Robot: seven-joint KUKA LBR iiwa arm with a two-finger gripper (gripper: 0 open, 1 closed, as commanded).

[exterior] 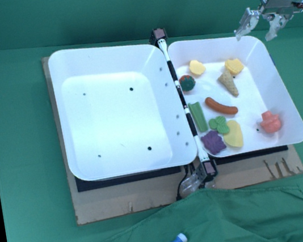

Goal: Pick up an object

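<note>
Gripper (259,23) hangs above the far right corner of the right bin (286,102), fingers spread wide, nothing between them. Arm comes in from top right, orange band at the frame edge.

Camera view: all candidates sit in the right bin. Yellow lump (197,68) and yellow block (234,66) near the far wall, with the ice-cream cone (227,83) just beside the block. Dark red-green ball (187,83) by the divider. Orange sausage (221,106) mid-bin, lying free. Green stick (198,116) along the divider wall. Green clump (219,124), purple grapes (213,142) and yellow wedge (234,134) crowd together, touching. Red-pink toy (270,122) sits alone near the right wall. Left bin (69,74) holds no items.

Handling guess: small toy foods, light, likely plastic or rubber, smooth so may slip; not fragile. Sausage looks the easiest: pinch across its narrow middle. Red-pink toy also has free space around it. Clustered trio risky, as the fingers would bump neighbours.
</note>
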